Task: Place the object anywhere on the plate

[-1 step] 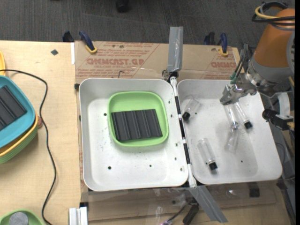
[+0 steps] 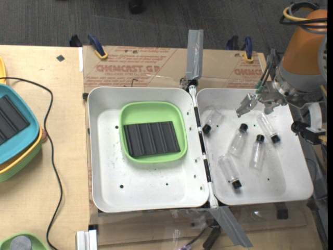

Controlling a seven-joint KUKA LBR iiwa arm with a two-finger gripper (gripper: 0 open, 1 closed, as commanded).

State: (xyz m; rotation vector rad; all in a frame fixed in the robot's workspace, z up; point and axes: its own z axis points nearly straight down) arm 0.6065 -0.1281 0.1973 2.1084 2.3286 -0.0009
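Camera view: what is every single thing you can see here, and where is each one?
Shallow white plastic bins: two, white, side by side on the bench.
Green square plate: one, green, in the left bin.
Dark ribbed rectangular mat: one, dark grey, lying on the plate.
Clear plastic vials with black caps: about five, clear, scattered in the right bin.
Stacked teal and yellow trays: one stack, at the view's left edge.
Black cable: one, black, across the wooden bench.
Two-finger gripper: one, grey metal, over the right bin's top edge.
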